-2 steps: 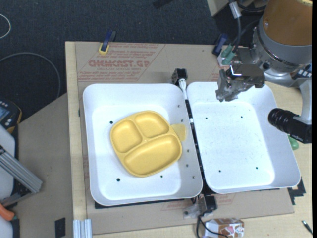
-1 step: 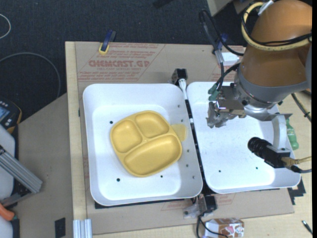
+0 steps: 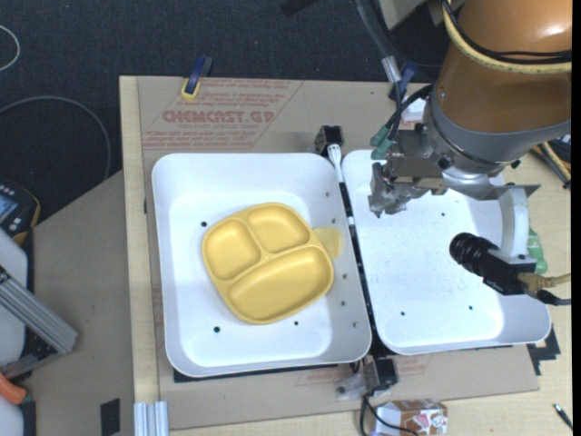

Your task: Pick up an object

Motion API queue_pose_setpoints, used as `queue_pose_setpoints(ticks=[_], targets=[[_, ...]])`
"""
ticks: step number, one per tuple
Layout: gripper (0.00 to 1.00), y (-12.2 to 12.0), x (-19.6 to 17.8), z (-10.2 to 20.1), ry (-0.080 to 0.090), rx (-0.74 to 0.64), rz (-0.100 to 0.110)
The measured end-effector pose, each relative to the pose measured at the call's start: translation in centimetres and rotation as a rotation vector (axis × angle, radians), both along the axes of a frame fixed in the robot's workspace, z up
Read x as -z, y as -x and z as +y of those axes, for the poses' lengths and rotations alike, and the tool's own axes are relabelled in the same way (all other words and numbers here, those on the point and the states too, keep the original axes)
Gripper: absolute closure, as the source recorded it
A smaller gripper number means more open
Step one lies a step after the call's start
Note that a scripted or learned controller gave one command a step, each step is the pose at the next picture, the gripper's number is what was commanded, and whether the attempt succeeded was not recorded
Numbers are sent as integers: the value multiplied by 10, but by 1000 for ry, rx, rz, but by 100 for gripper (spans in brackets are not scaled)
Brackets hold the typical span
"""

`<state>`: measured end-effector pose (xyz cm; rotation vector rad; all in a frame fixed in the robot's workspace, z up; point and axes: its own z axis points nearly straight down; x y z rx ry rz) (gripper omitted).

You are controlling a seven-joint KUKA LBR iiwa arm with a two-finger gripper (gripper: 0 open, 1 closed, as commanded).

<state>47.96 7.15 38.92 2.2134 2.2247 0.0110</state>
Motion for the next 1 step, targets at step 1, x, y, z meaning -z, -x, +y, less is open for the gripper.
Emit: queue_pose_setpoints(ticks=[1], targets=[[100,0,-72,43,-1,-1,-3]])
